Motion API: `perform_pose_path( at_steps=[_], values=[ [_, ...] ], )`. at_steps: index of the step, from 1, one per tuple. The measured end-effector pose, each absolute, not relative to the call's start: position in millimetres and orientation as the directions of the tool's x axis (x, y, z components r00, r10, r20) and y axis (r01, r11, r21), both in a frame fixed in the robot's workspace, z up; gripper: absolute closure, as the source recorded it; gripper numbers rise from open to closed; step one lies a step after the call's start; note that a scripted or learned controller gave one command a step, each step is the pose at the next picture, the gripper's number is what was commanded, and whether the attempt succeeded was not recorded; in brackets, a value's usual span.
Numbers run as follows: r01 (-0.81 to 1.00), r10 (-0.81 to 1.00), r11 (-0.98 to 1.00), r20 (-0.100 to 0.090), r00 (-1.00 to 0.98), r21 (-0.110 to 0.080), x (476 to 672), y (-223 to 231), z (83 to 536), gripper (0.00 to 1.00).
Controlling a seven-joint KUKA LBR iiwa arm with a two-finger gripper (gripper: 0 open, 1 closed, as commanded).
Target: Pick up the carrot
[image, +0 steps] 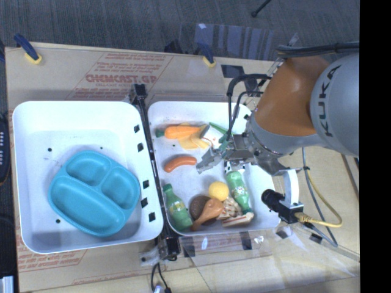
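So the gripper (211, 157) hangs over the right bin (160, 112) and honestly I can't tell how it's set, with the carrot (182, 131) just up and left of it, a sausage (179, 162) right beside it on the left, and below it a lemon (219, 190), two green bottles (176, 207) and a drumstick (208, 211). Further left, the other bin (24, 118) has a blue divided plate (95, 191). The arm (305, 102) covers that bin's right side, everything sits on brown cardboard (116, 72), and there's dark carpet (122, 11) beyond.

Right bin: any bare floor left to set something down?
Little. Right bin: a small patch left of the sausage, between carrot and green bottle. Its lower half is crowded. Left bin has bare floor above the blue tray.
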State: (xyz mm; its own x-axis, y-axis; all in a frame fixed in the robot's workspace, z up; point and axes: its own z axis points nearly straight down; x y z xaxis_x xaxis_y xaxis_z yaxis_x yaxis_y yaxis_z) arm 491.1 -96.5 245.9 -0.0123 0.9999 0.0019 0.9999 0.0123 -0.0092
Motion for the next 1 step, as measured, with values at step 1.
perform_pose_path(
  at_steps=[1],
  values=[
    [0.99, 0.99, -0.138, 0.0, 0.138, -0.005, 478.2, -132.5, 107.1, 0.0]
  ],
)
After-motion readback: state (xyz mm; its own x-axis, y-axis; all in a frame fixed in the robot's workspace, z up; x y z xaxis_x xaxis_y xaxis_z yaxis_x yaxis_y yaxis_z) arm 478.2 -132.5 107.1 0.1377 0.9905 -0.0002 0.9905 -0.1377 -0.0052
